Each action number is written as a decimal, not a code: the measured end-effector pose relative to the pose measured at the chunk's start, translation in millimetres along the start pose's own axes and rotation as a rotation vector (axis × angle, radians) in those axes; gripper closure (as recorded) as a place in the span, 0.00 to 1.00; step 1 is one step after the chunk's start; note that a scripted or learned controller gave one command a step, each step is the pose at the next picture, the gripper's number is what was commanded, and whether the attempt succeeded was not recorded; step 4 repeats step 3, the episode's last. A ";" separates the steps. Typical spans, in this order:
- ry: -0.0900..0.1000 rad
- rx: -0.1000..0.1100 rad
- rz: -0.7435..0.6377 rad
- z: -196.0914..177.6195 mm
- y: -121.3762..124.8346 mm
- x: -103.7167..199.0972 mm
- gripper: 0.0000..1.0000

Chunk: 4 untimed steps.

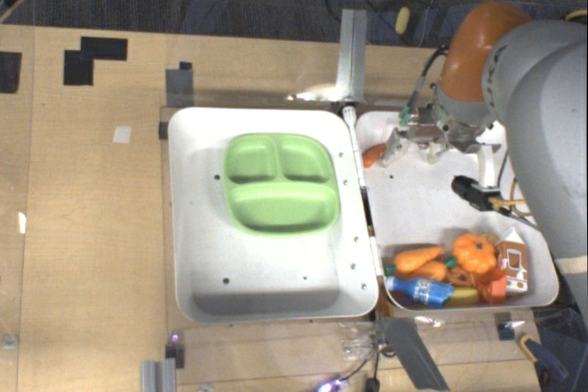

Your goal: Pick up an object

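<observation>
Wooden benchtop [83,225] runs under both white bins, with dark carpet beyond its far edge. From my seat I see the left bin [197,271] carrying a green divided plate [280,182], its three compartments facing up. The right bin [413,216] holds the pickable toys, heaped along its near edge: an orange carrot [415,259], a small orange pumpkin [474,252], a blue bottle-like piece [424,291], something yellow beneath it, and a red-and-white carton [513,263] at the right. One more reddish-orange piece [372,155] lies apart, at the bin's far left side beside the divider. My arm [542,106] comes in from the right, orange band [473,46] showing, and the gripper [415,142] sits low over the bin's far end, just right of that reddish piece. Whether the claw is wide or narrow I cannot tell, and I see nothing between it.
</observation>
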<state>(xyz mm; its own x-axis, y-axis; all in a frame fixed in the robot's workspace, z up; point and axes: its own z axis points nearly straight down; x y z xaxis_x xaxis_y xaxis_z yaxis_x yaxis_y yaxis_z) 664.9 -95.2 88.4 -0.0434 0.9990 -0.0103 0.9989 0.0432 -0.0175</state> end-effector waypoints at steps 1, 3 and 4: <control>0.006 -0.028 -0.085 -79.2 -4.5 -84.1 0.00; 0.002 -0.021 -0.190 -0.6 -1.0 0.0 0.00; 0.002 -0.021 -0.190 -0.6 -1.0 0.0 0.00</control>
